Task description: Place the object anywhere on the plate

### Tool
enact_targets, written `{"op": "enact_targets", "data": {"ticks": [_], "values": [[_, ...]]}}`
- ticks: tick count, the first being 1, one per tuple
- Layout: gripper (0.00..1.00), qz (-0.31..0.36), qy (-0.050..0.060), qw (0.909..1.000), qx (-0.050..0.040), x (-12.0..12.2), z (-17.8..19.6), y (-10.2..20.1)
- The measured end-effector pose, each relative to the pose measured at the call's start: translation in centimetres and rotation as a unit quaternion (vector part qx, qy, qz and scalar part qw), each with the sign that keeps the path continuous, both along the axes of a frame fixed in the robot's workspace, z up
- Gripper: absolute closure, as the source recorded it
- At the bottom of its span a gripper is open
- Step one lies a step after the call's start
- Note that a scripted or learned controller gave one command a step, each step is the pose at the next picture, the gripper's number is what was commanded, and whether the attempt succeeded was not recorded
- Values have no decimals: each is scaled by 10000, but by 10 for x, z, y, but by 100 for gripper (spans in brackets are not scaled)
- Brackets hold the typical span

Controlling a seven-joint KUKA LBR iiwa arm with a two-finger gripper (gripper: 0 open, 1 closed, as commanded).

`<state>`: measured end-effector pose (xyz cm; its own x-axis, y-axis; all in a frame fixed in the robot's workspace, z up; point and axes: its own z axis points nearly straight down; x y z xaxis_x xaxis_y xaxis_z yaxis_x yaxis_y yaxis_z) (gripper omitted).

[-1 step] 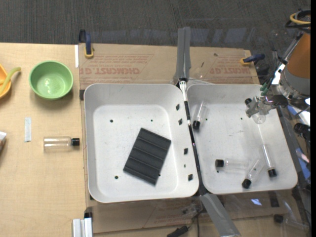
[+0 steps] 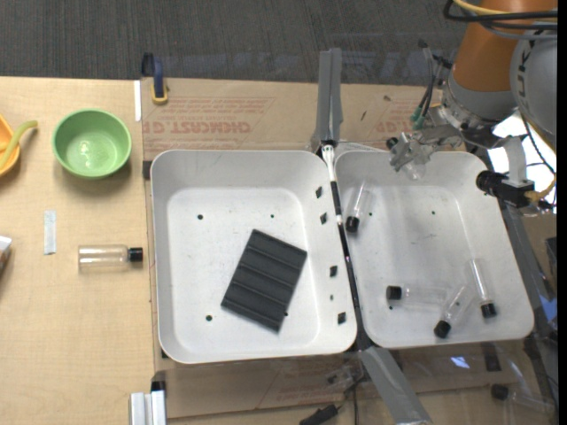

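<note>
The gripper point(image 2: 409, 153) is seen above the far edge of the right bin point(image 2: 509, 326); whether it is apart or together cannot be told, and nothing is seen in it. Clear vials point(image 2: 356, 211) lie in that bin. The dark ridged plate point(image 2: 264, 280) lies in the left bin point(image 2: 164, 264). The reaching step is judged in hand; next, a vial must be grasped and carried to the plate.

one fixed camera looks down at a slant from above the surface point(image 2: 80, 343), far enough back to take in both white bins: the left bin point(image 2: 168, 264) and the right bin point(image 2: 509, 264). the arm point(image 2: 496, 42) enters at the upper right corner.
</note>
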<state>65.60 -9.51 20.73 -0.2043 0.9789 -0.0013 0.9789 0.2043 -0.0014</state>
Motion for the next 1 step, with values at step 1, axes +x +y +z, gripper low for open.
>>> {"op": "enact_targets", "data": {"ticks": [1], "values": [[100,259,4,9997,2,3,-10,41]]}}
